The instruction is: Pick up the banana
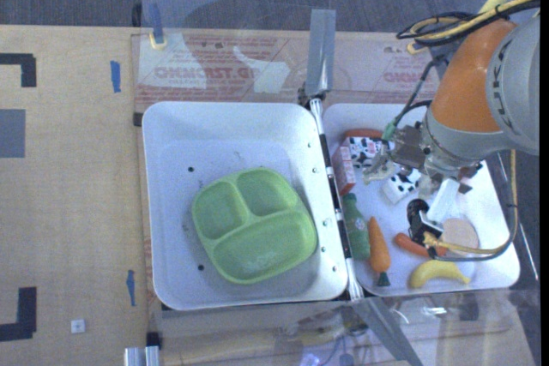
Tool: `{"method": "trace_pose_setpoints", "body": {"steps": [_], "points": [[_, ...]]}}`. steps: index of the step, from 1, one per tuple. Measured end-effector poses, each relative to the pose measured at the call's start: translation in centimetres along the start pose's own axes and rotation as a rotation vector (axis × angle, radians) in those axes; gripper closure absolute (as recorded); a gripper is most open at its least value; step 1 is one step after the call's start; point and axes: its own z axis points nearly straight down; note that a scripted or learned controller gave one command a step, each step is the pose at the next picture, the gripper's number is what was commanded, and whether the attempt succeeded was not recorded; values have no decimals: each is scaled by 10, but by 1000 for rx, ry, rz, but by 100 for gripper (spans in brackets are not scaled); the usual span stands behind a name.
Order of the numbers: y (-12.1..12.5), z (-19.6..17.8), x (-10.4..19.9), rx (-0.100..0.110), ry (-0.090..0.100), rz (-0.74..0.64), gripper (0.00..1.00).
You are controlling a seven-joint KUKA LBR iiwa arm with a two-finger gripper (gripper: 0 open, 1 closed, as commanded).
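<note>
Left white bin (171, 150): a green plastic three-part plate (254, 225). Right white bin (500, 240): the pincer (426, 183) over small toys (364, 152), open or closed, cannot tell. Below it, the curved yellow banana (439, 273), lying loose by the near wall. Not picked up yet.

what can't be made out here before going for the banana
Camera view:
- right bin: far right corner covered by the arm.
- black-and-white spotted item: too small to identify.
- red and white box: print too small to read.
- round tan thing beside the banana: blurred, kind unclear.
</note>
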Motion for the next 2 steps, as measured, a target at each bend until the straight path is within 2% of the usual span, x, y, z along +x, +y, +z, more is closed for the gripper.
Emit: {"method": "trace_pose_setpoints", "body": {"steps": [1, 2], "points": [[-42, 76, -54, 2, 0, 174, 0], [-20, 91, -109, -19, 1, -106, 0]]}}
